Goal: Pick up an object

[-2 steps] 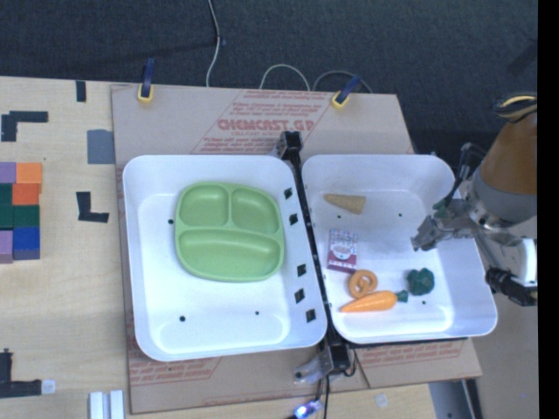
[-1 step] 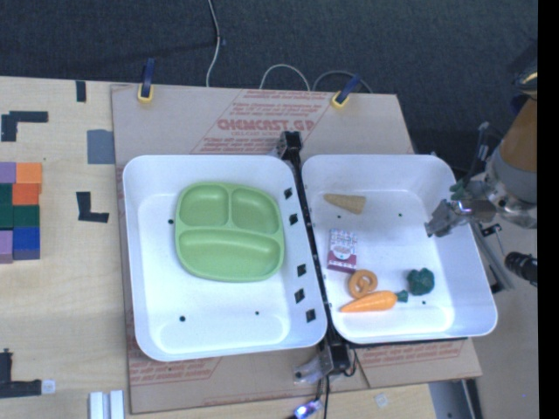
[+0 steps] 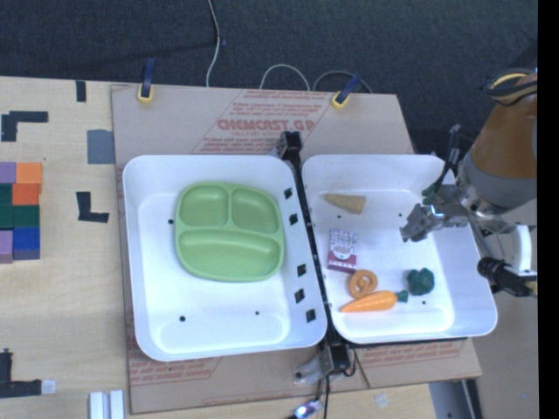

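The right bin (image 3: 437,321) holds a tan wedge (image 3: 345,202), a small pink-and-white packet (image 3: 342,248), an orange pretzel-shaped ring (image 3: 362,281), an orange carrot (image 3: 370,302) and a dark green lump (image 3: 421,280). My gripper (image 3: 419,225) hangs over the bin's right part, above and slightly behind the green lump, with nothing visibly between its fingers. The grey arm with its orange band (image 3: 507,138) comes in from the right.
The left bin (image 3: 148,321) holds a green divided plate (image 3: 230,232). A black hinge strip (image 3: 301,234) runs between the bins. Coloured blocks (image 3: 19,212) sit at the far left of the bench. A cable (image 3: 212,24) runs off the back.
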You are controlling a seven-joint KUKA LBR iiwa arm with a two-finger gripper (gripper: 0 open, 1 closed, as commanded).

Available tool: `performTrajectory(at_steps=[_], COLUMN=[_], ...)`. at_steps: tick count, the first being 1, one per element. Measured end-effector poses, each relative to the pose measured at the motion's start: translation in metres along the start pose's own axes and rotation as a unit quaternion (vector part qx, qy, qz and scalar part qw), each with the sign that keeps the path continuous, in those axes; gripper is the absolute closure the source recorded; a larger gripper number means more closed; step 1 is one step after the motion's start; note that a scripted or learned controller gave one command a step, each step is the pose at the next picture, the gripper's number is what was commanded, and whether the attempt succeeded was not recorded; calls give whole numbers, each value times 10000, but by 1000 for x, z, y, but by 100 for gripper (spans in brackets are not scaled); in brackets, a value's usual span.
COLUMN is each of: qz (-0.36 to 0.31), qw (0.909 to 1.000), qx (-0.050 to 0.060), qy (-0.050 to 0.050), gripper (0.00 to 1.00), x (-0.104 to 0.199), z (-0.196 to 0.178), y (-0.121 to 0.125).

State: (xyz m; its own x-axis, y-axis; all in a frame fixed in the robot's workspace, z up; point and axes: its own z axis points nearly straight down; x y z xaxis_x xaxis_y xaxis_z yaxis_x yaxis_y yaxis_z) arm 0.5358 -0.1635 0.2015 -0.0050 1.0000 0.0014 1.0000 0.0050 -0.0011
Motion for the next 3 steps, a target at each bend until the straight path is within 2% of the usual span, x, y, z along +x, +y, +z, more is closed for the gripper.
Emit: performTrajectory(at_steps=[3], qz=[-12], qw=[10000], qx=[-6], qy=[1], gripper=[100], x=[147], z=[-27], y=[-1])
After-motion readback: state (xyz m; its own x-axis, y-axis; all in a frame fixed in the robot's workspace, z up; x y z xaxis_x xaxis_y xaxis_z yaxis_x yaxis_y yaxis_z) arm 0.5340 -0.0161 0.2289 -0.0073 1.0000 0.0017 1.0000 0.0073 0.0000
